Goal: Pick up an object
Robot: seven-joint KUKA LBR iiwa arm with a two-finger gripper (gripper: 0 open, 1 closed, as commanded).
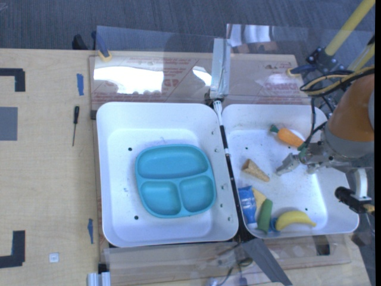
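Right shallow white plastic bin (pixel 339 216) holds the candidates. End effector (pixel 290 163) hovers inside, fingers apart, gripping nothing. Approach step. Nearest: tan wedge-shaped cone (pixel 256 170); orange toy carrot (pixel 287 136) behind. Next: align, descend, close.

Worktop (pixel 41 189): light wood, carrying black corner markings (pixel 15 79) at left, strips of blue tape (pixel 80 83) and a small dark screwdriver (pixel 75 124). Clear plastic sheeting (pixel 155 76) stands behind the bins. Grey carpet (pixel 149 5) lies beyond.
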